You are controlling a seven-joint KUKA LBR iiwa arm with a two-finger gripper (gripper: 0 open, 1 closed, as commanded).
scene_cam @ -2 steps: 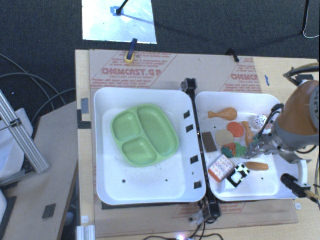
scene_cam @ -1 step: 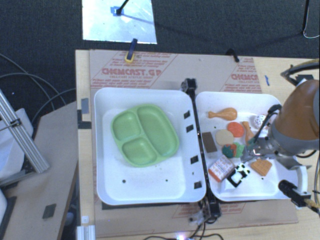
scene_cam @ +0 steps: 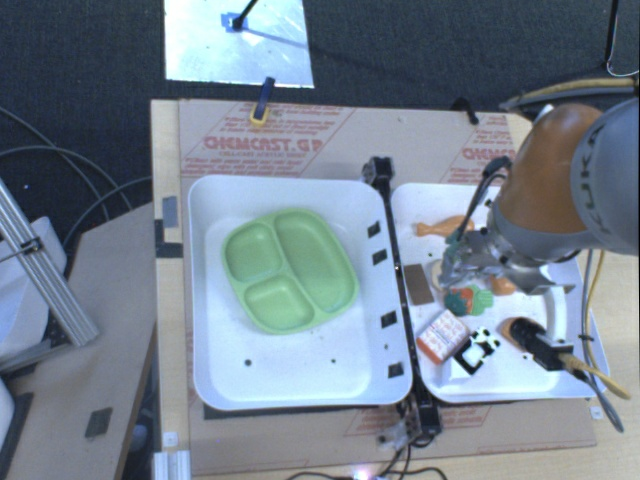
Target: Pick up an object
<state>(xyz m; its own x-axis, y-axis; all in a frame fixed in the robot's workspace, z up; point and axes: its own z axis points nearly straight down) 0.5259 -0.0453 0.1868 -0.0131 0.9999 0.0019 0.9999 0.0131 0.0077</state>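
So the gripper (scene_cam: 462, 273) is down in the right bin (scene_cam: 560, 386), right over a small green and orange toy (scene_cam: 466, 301) just left of centre; can't tell its state from here. I'd centre on one piece and stay off the orange box (scene_cam: 441, 336) on the near side.

Red print on board (scene_cam: 300, 138) under bins: seemingly "CHEMCAST GP", repeated.
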